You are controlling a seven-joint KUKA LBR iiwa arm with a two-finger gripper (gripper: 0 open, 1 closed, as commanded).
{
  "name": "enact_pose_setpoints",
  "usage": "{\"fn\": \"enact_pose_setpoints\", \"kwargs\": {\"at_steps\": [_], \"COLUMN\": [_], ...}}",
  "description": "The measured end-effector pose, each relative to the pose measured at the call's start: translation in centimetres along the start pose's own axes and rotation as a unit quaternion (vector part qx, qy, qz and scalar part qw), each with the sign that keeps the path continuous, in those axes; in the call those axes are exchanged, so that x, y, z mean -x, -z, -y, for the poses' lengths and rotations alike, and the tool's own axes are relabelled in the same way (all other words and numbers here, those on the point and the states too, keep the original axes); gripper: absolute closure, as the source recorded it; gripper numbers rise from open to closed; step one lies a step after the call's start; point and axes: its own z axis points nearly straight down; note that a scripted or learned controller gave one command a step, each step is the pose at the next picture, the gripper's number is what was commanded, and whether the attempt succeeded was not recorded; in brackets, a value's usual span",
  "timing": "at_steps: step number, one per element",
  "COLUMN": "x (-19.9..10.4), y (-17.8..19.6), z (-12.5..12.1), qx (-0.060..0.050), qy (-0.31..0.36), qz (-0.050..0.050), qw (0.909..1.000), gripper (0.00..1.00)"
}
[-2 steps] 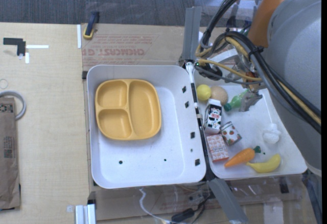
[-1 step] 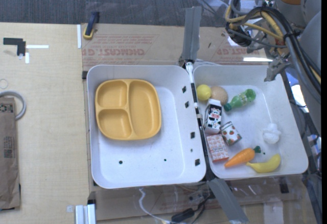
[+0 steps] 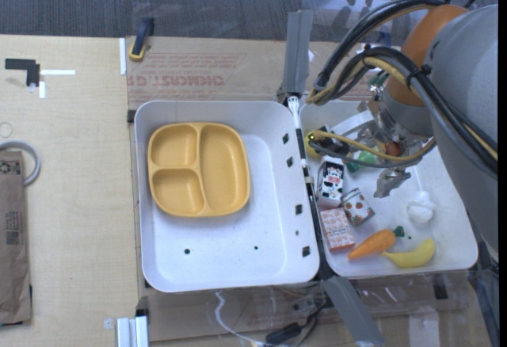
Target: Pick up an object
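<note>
Gripper poised low over the right bin, nothing seen between the fingers, grip state impossible to tell. Nearest candidate just left of it: small milk carton, long axis running toward and away. Carrot and banana below, farther off.

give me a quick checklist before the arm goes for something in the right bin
1. Things to pick lie in the right bin: ok. A carrot, a banana, a white lump and small cartons are there.
2. Carrot and banana lie apart from the cartons: ok, though the two nearly touch each other.
3. Tool is over the right bin: ok.
4. Tool open and free of load: cannot tell, cables and the wrist hide it.
5. Cables clear of the things: not ok, they hang low over the bin's far left corner.
6. Left bin ready as drop spot: ok, it holds a yellow plate.
</note>
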Motion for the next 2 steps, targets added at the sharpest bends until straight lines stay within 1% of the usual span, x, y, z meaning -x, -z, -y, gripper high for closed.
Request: {"fn": "enact_pose_setpoints", "kwargs": {"at_steps": [1, 2], "x": [0.0, 4.7], "y": [0.5, -0.9], "z": [-0.1, 0.7], "qx": [0.000, 0.000], "qy": [0.001, -0.033], "qz": [0.005, 0.000], "qw": [1.0000, 0.9994], "gripper": [1.00, 1.00]}}
